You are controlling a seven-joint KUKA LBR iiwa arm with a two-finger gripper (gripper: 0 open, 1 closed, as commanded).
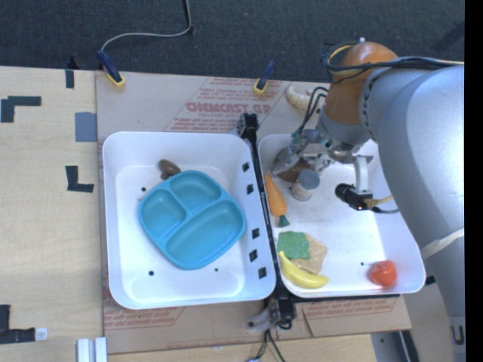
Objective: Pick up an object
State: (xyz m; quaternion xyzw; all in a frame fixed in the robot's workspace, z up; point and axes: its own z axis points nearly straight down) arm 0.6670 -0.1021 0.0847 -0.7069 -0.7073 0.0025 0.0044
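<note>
My gripper (300,163) hangs low over the back left part of the right bin (392,236). Right under it stands a small grey-beige cylinder (304,186), with a brown lump (287,174) beside it on the left. Whether the gripper touches either one is hidden by the wrist. An orange carrot (275,195) lies along the bin's left wall, just left of the cylinder. At the front of this bin lie a green leaf piece (293,243) on a tan slice (318,254), a yellow banana (303,275) and a red tomato (383,273).
The left bin (121,202) holds a blue divided plate (193,217) and a small brown object (168,168) at its back. A pale curved object (296,96) lies on the cardboard behind the right bin. My grey arm covers the right bin's right side.
</note>
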